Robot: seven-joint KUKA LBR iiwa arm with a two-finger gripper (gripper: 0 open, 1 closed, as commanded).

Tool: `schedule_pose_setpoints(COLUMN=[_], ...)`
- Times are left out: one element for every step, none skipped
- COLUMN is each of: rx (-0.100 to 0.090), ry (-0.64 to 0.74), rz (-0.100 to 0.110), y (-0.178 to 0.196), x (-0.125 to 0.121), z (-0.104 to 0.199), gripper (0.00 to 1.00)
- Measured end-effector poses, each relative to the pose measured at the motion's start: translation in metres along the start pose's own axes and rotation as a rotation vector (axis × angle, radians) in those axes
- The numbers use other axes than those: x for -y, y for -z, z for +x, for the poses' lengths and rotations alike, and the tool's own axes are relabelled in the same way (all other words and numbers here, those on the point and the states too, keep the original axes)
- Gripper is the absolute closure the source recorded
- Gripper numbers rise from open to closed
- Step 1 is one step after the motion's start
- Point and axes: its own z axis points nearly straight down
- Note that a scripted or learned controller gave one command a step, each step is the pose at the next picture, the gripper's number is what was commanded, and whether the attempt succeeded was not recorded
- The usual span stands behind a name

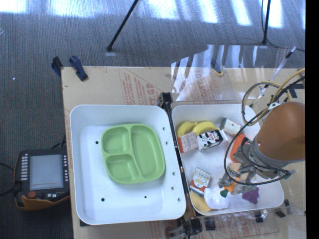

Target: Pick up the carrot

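The carrot (230, 185) is small and orange with a bit of green at its lower end. It lies in the right bin (277, 199), near the front wall, just above and to the right of a white object (217, 199). The arm partly covers it, so its whole shape is unclear.

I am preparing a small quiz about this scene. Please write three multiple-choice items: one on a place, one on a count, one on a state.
1. Where does the green plate lie?
A. in the left bin
B. in the right bin
C. on the floor

2. How many compartments has the green plate?
A. two
B. three
C. five

3. What is in the green plate's compartments?
A. a carrot
B. a milk carton
C. nothing

Answers:
1 A: the plate lies in the left bin, the one far from the arm.
2 B: two small wells and one long well show.
3 C: all the wells show bare green.
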Motion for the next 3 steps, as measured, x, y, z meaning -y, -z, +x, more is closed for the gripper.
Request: schedule_pose_setpoints(rx=[0.004, -0.004, -0.01], ry=[-0.002, -0.039, 0.341], rz=[-0.001, 0.008, 0.009], y=[0.009, 0.016, -0.025], x=[-0.001, -0.017, -0.026], z=[-0.003, -0.055, -0.023], gripper=[1.0, 1.0, 1.0])
